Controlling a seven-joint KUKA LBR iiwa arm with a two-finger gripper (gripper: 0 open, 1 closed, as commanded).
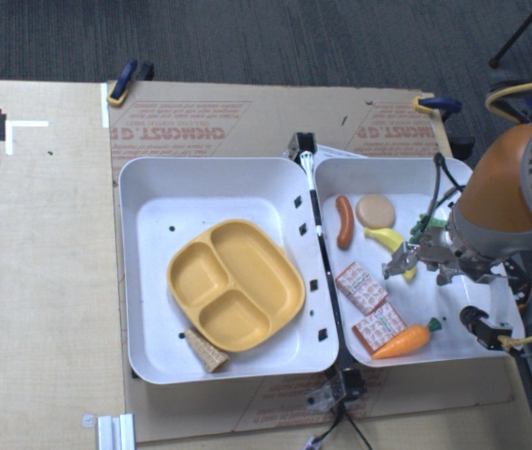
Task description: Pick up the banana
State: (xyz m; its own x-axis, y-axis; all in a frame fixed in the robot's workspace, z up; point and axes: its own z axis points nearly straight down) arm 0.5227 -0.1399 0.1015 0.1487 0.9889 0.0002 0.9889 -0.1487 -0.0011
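The yellow banana (pixel 386 239) lies in the right bin (pixel 453 340), near its middle, pointing down and to the right. My gripper (pixel 401 268) hangs low over the banana's right end, and a bit of yellow shows just beneath it. The metal of the gripper hides that end of the fruit. The grey arm with its orange band reaches in from the right edge.
In the right bin, a red sausage (pixel 343 221) and a tan round biscuit (pixel 375 211) lie beside the banana. Two red-and-white packets (pixel 361 287) and a carrot (pixel 402 342) lie nearer the front. The left bin (pixel 144 251) holds a yellow divided plate (pixel 235 284) and a brown block (pixel 206 350).
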